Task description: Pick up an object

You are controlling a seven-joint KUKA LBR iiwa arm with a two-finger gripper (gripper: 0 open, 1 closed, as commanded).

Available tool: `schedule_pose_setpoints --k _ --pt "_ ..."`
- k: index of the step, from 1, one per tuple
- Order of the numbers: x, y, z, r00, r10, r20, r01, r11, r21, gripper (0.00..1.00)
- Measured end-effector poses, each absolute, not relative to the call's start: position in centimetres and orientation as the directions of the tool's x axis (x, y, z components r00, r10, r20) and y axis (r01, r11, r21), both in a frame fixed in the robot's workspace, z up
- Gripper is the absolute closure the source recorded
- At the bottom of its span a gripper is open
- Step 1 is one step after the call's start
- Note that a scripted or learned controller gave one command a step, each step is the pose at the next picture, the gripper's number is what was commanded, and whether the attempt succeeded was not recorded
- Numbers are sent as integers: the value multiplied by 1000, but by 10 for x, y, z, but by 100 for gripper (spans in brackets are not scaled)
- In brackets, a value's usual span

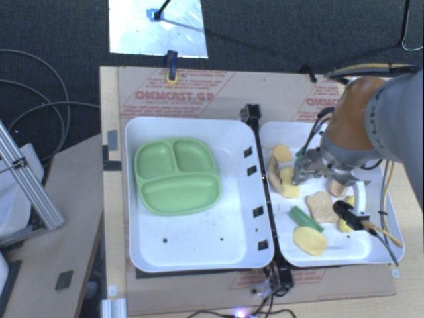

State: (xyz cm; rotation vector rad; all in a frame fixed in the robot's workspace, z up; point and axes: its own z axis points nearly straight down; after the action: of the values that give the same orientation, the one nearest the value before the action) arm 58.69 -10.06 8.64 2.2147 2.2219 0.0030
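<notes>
Bin on the right (371,254) holds what's up for picking. Nearest is a yellow lump (310,241) at approx 6 o'clock in that bin, w/ a green stick (305,218) just beside it at its 11 o'clock and a toast slice (322,207) at its 1 o'clock. Farther back, yellow chunks (289,189) cluster by the 9 o'clock wall, w/ one more chunk (283,154) toward 10 o'clock. Hand (303,171) is low at the cluster's 1 o'clock side. Can't tell if it's spread or pressed together, or whether it has anything. Left bin (199,247) holds a green divided plate (177,176), approx 10 o'clock of center. Both bins sit on cardboard (199,88) on the worktop (108,98). A blue-and-yellow clamp (171,67) is at the cardboard's 12 o'clock edge, w/ a shiny sheet (158,18) beyond.
</notes>
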Motion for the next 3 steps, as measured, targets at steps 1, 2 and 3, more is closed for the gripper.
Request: schedule_pose_setpoints --k 1,2,3 --pt "564 -24 191 -11 1000 3 1000 11 9 100" --pt "531 1 221 -8 1000 2 1000 8 3 100" --pt "529 25 350 -9 1000 2 1000 9 17 100"
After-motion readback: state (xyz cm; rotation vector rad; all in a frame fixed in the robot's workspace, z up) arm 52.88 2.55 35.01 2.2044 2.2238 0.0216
